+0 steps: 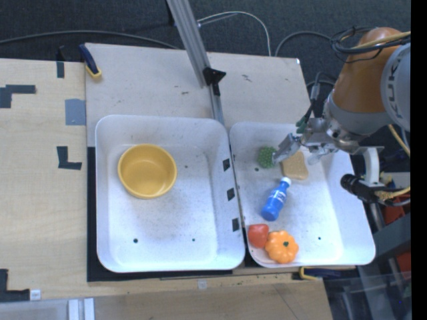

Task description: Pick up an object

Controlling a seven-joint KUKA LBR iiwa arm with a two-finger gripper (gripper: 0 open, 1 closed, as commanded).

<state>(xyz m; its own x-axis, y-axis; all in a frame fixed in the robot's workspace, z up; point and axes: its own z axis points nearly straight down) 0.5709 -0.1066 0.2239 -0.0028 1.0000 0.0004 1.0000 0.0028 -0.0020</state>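
Right bin (347, 242), near rim: I log a small orange pumpkin (282, 247) and, touching its left side, a red tomato-like toy (258, 234). Both sit crowded into the near-left corner, which I judge leaves little room for a finger on the wall side.

Right bin, middle: a blue bottle with a white cap (275, 201), lying on its side, cap pointing away from me. It lies apart from its neighbours, so I rate it the easiest candidate to lift.

Right bin, far part: a tan block, bread-like (296, 169), and just to its left a green broccoli-like piece (267, 156). The hand (298, 150) hangs over these two, tilted down toward the gap between them; I cannot tell how far its fingers are spread, and I see nothing lifted clear of the bin floor. I take its position as lining up on one of this pair.

Left bin (193, 245): one yellow bowl (147, 171), upright, well apart from the arm's reach at present.

Worktop (40, 179), far left corner: a blue-and-yellow tool (90, 61), unrelated.
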